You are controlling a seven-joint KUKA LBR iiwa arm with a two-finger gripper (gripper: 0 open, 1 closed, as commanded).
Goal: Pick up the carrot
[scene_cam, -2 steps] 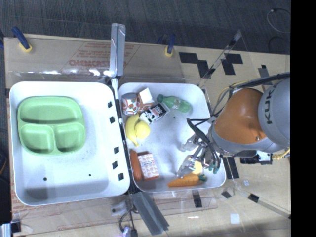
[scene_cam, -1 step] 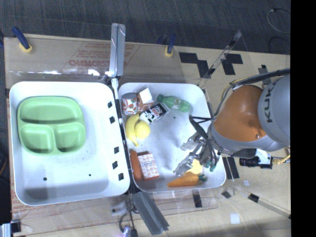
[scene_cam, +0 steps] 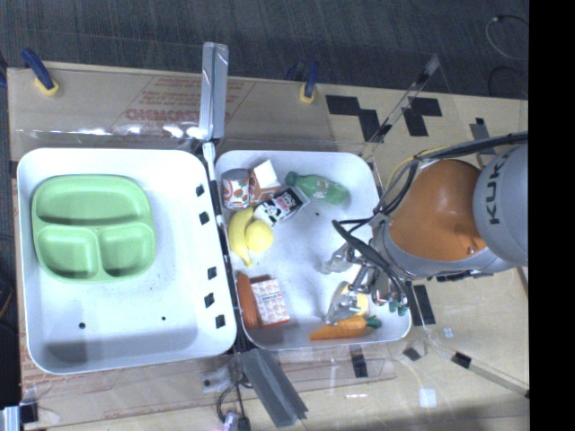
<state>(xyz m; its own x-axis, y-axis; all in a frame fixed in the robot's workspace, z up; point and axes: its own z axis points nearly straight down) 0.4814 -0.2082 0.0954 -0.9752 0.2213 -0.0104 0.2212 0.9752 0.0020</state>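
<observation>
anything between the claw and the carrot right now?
Nothing visible. The claw hangs right over the carrot, which lies flat along the near wall of the right bin. The red-and-white box sits to the camera's left of the carrot, outside that gap.

The right bin's (scene_cam: 382, 187) middle floor lies open between the bottle (scene_cam: 319, 188) and carrot (scene_cam: 340, 331). The carrot hugs the near wall, and the gripper (scene_cam: 346, 290) crowds it from above, the red box (scene_cam: 268, 300) well left
</observation>
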